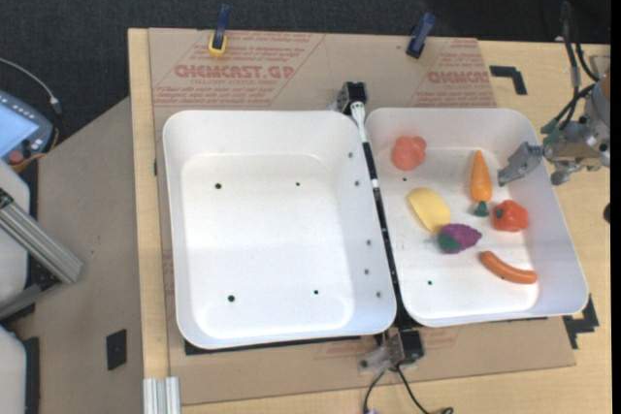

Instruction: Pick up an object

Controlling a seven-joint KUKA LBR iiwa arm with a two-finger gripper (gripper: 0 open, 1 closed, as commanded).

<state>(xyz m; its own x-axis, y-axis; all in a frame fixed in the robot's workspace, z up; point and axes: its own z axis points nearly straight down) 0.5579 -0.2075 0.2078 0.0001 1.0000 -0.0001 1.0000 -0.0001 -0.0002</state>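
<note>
Reaching in from the right edge, the gripper (pixel 532 165) hovered over the far right rim of the right bin (pixel 558 208); whether it was released or clenched could not be told at this size, and nothing showed in its grasp. All the toy foods lay in that right bin. A toy carrot (pixel 480 177) lay just left of the gripper, with a red toy pepper (pixel 509 216) near its lower end. A pink-red toy tomato (pixel 408 151) sat toward the bin's far left corner. A yellow toy piece (pixel 428 207) lay near the middle, touching a purple toy eggplant (pixel 458 237) below it. An orange toy sausage (pixel 507 268) lay nearest the front. The left bin (pixel 184 208) stood just beside it.
</note>
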